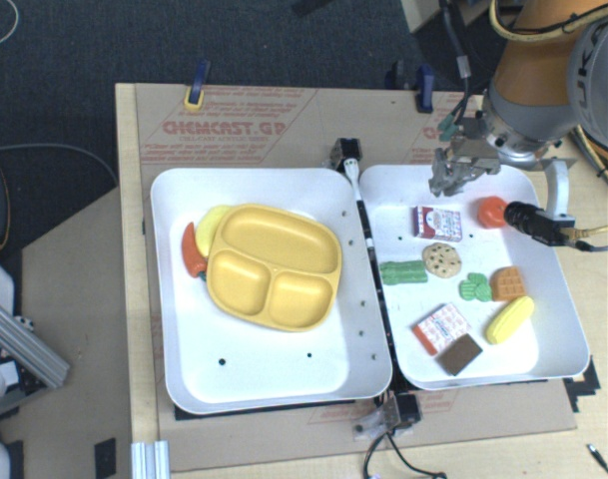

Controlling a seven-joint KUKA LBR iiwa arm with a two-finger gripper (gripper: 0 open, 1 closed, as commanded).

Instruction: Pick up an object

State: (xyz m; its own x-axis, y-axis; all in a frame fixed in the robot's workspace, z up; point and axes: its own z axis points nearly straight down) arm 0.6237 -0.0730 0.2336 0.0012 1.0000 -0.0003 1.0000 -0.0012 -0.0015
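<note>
The gripper point(453, 178) is hovering over the right bin point(403, 357) near its far rim; whether its fingers are spread cannot be told. Just below it a red-and-white packet point(437, 224) is lying, an orange ball point(492, 212) to its right. Bare bin floor is showing left of the fingers.

place: robotics lab test bench
bench: brown cardboard-faced board point(284, 118) held by blue and yellow clamps point(196, 86), two shallow white plastic bins point(174, 267)
floor: dark carpet point(74, 48), loose cables
props: toy food, yellow divided plastic tray point(274, 265)
arm: grey industrial arm with orange band point(553, 28)
</note>
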